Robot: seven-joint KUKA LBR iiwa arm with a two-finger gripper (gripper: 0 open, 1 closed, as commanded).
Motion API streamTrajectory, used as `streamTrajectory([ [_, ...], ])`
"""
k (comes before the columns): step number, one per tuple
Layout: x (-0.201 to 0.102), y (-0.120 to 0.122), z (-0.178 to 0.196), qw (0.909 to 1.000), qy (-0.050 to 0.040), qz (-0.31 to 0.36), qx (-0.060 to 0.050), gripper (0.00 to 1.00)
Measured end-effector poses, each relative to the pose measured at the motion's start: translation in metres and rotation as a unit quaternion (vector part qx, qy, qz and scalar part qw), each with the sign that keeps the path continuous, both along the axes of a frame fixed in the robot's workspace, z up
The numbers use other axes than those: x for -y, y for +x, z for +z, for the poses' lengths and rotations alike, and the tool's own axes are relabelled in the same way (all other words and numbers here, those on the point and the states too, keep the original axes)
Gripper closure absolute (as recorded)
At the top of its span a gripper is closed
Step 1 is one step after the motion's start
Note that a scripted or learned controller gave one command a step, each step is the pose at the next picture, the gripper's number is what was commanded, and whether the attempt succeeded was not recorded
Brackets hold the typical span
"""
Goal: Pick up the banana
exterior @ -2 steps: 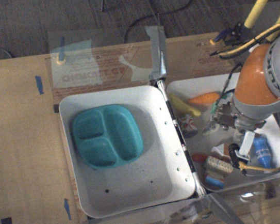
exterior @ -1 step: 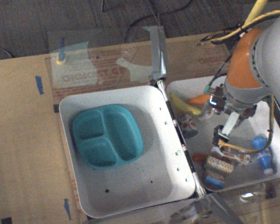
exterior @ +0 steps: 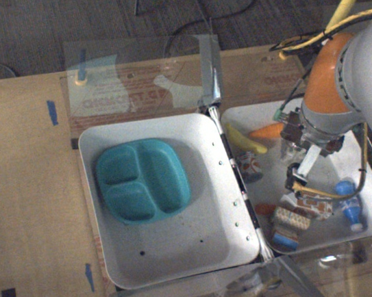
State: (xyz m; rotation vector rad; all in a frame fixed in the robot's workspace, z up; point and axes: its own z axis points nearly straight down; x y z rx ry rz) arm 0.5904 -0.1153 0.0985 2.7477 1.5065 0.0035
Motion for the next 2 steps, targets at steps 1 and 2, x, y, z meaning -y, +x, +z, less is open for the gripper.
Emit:
streamTrajectory([
  [1,-0.055,0.077,0.087,0.9880,0.0030,-0.154,-0.003,1.00],
  [2,0.070,0.053,0.167,0.9891,0.0028,-0.147,-0.003,1.00],
])
